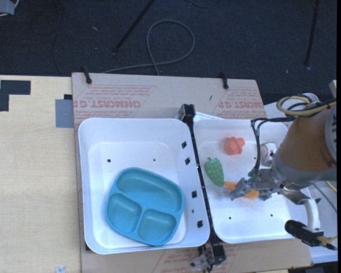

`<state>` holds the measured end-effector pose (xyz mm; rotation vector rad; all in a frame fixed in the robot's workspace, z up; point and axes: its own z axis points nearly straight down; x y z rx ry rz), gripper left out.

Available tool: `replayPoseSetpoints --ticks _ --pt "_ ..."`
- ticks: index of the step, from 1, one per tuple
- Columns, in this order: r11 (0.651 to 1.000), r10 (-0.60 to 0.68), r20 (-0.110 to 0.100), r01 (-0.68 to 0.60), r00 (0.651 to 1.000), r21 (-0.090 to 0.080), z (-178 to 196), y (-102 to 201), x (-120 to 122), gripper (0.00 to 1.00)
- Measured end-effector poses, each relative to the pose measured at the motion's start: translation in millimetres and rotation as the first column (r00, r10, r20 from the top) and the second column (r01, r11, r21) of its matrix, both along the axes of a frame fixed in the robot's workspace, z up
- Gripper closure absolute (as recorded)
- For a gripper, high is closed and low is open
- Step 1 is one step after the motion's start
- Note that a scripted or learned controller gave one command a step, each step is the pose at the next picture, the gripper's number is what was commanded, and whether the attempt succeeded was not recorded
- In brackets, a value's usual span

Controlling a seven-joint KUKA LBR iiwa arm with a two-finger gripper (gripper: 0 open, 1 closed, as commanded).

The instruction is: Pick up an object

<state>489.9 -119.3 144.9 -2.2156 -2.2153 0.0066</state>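
Upside-down red print on the cardboard sheet (131, 98) behind the bins, too blurred to read

Past the gripper's (242, 190) far side the floor (244, 33) is dark carpet, w/ thin cables (170, 41) looping across it — one big loop, a few straight runs. Well off to the side opposite the arm, a pale wood tabletop (28, 175) w/ black square marks (8, 92) and a grey patch (63, 112). Under the bins a brown cardboard sheet (159, 98), red print upside down — two black clips (86, 76) on its far edge. Light is even, soft shadows.
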Motion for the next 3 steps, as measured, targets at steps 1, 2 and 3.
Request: replayPoseSetpoints --ticks 1,2,3 --pt "1.000 -0.001 0.000 0.001 1.000 0.000 -54 1 -2 0.00" --pt "1.000 -0.008 0.002 0.008 1.000 -0.001 -41 -1 -1 1.00" --pt "1.000 0.001 0.011 -0.001 1.000 -0.003 18 6 2 1.00"
